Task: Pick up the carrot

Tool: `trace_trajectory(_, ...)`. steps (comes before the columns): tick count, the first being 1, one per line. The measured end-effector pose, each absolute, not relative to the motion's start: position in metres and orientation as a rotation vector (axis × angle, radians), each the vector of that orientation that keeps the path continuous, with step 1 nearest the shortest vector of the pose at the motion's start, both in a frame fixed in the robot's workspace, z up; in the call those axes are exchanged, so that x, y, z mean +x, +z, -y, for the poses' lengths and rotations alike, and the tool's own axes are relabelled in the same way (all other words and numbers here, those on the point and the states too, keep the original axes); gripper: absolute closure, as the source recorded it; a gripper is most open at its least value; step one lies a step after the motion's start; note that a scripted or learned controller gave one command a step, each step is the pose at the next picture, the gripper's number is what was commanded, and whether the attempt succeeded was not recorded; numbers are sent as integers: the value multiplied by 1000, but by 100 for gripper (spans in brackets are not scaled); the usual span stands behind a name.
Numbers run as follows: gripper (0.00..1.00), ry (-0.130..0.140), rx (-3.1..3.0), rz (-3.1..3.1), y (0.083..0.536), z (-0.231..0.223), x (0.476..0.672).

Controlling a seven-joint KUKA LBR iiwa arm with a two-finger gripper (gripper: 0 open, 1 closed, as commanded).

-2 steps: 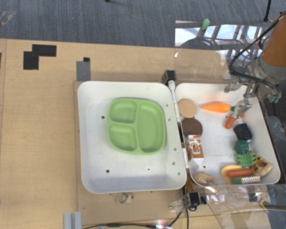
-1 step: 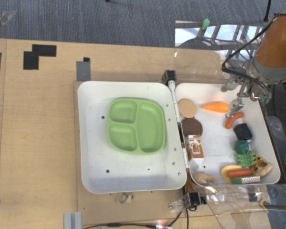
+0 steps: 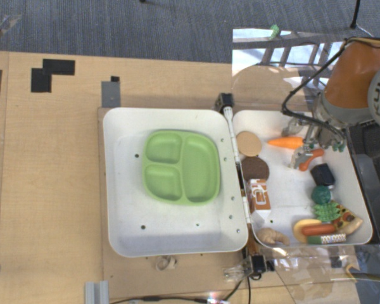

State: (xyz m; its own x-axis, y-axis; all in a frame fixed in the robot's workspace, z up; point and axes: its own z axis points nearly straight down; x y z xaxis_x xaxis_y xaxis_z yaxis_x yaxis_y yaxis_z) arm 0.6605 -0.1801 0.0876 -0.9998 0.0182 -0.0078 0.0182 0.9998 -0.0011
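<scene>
While the arm (image 3: pixel 358 75) reaches in from the right, we see its gripper (image 3: pixel 313 145) low over the right bin (image 3: pixel 285 211), just right of the carrot (image 3: pixel 285 142). We cannot tell how the gripper is set, nor whether it touches the carrot, which lies flat in the bin's upper part. Left of the carrot sit 2 round cookies, 1 tan (image 3: pixel 248 144) and 1 dark brown (image 3: pixel 255 168). A green divided plate (image 3: pixel 180 167) with 3 compartments rests in the left bin (image 3: pixel 133 233).
</scene>
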Motion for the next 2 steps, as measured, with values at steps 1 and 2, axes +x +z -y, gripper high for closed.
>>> trace_trajectory(1,0,1,555,-3081,88,179,640)
trace_trajectory(2,100,2,544,-3068,103,178,645)
